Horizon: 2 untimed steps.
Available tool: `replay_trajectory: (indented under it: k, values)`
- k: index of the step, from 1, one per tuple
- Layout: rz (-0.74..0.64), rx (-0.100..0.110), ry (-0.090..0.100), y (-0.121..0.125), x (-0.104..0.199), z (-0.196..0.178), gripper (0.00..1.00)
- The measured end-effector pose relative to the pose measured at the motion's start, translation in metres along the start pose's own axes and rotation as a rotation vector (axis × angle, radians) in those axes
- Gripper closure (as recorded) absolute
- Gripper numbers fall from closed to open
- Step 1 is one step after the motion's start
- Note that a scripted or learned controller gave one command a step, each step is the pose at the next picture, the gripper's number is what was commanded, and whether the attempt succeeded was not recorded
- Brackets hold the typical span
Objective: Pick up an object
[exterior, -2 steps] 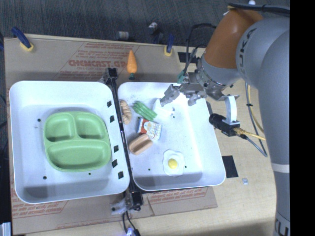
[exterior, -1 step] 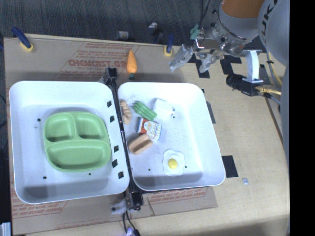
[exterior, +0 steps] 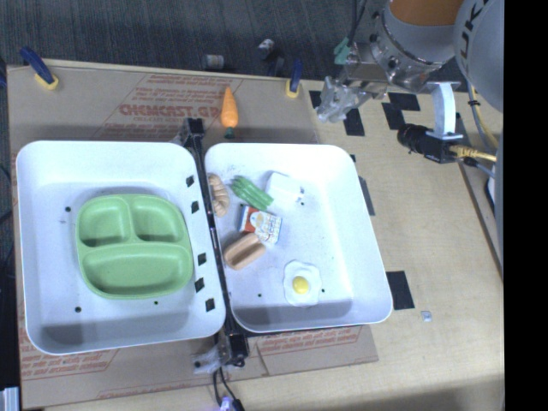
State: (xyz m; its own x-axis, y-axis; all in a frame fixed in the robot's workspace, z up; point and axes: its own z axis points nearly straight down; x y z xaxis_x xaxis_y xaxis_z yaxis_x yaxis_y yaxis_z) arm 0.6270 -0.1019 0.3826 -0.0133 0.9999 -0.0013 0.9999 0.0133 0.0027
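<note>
Pincer (exterior: pixel 330 108) hangs above the bench just beyond the far right corner of the right bin (exterior: pixel 370 255), its pale fingers pointing down with nothing between them; how far they are parted I cannot tell. It seems parked clear of the bins, so the pick looks not yet begun.

All candidates lie in the right bin, bunched toward its left wall: a green pod (exterior: pixel 253 193) and a white block (exterior: pixel 280 183) near the far edge, a tan pastry (exterior: pixel 219 194) against the left wall, a small printed packet (exterior: pixel 264 224) whose lettering is too small to read, a hot dog (exterior: pixel 243 250), and a fried egg (exterior: pixel 300 284) toward the near edge.

The left bin (exterior: pixel 34 247) carries a green divided plate (exterior: pixel 134 247). An orange carrot (exterior: pixel 229 108) rests on the brown board (exterior: pixel 128 101) past the bins, which bears red print reading roughly "CHEMCAST".
</note>
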Motion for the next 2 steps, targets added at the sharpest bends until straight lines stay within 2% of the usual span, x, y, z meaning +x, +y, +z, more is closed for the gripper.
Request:
replay_trajectory:
  k: [1, 2]
  values:
    - [0.007, 0.009, 0.002, -0.0017, 0.048, 0.1388, 1.0]
    - [0.007, 0.006, 0.001, -0.001, 0.0475, 0.1372, 0.0]
